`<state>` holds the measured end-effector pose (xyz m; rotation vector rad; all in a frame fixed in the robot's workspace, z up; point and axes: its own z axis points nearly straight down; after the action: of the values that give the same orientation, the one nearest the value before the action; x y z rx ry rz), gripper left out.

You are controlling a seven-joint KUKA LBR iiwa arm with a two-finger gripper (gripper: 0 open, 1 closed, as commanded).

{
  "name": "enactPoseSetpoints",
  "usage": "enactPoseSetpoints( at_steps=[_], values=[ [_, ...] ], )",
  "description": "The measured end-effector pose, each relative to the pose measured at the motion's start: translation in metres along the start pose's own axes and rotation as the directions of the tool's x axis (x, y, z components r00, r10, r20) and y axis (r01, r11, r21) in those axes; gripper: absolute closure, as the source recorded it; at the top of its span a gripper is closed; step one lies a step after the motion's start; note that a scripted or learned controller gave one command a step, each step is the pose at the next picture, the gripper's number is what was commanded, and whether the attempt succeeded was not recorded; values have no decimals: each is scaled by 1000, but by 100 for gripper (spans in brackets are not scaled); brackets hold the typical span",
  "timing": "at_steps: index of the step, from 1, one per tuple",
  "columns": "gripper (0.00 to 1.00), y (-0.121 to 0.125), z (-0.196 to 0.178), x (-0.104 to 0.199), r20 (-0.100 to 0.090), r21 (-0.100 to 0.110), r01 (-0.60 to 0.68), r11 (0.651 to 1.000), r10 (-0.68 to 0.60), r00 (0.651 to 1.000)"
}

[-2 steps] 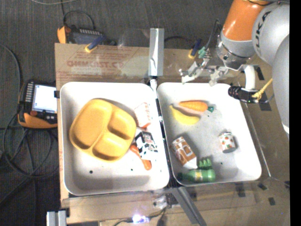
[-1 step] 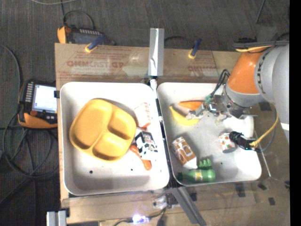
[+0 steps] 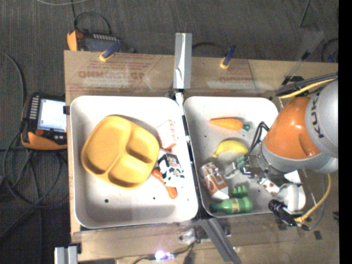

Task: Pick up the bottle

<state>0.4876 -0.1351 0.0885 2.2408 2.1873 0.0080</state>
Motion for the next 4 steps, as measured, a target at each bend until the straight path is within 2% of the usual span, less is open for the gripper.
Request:
enactPoseSetpoints(
  at_steps=[1,2,3,4],
  values=[
    [100,2,-7,-2,3,-3,-2,1000,2,1000],
    [100,-2,-79,-2,-9,15,180,984,-180,984],
    [0,-3,-79,-2,-9,15,180,984,-179,984],
    [0,-2,-36,24,-3,9,-165,986,165,986]
  ],
)
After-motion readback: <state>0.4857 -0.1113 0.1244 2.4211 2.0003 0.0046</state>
